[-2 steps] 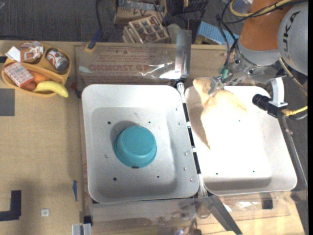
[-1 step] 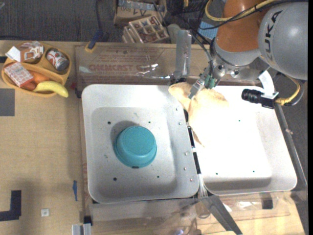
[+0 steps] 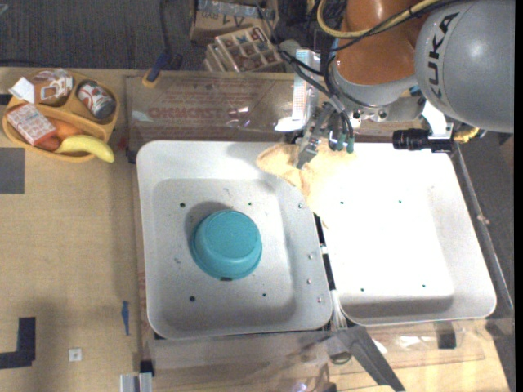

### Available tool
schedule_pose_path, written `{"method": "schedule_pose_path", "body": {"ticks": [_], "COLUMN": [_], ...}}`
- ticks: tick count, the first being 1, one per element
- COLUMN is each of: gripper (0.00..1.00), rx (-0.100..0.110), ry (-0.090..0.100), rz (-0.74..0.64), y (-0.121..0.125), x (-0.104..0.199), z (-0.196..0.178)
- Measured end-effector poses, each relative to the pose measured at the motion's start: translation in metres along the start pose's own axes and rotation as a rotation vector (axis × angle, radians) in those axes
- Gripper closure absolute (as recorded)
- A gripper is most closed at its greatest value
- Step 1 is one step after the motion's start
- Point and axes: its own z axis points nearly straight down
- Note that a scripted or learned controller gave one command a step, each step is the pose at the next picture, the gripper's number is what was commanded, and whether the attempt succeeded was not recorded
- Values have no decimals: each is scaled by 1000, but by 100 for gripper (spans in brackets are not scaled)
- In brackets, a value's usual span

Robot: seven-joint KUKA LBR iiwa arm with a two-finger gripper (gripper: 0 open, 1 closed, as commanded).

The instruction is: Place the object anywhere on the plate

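Observation:
A round teal plate [image 3: 227, 243] lies in the middle of the left white bin [image 3: 163, 178]. A pale tan, floppy object [image 3: 282, 163] lies over the back edge where the two bins meet, partly spilling into the right bin [image 3: 409, 243]. My gripper [image 3: 309, 147] hangs just above the tan object's top edge, reaching down from the grey arm with its orange band [image 3: 376, 15]. Its tips meet the object, and the wrist hides part of it. The gripper stands behind and to the right of the plate.
A yellow tray [image 3: 24, 133] with a banana [image 3: 86, 146] and other toy foods sits at the bench's far left. A clear box [image 3: 212, 113] stands behind the left bin. Cables [image 3: 421, 141] run off the wrist over the right bin's back edge.

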Motion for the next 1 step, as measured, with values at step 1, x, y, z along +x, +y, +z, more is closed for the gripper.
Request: {"method": "schedule_pose_path", "body": {"ticks": [1], "gripper": [100], "rx": [-2], "ry": [-1], "rz": [-360], "y": [52], "x": [17], "z": [7]}}
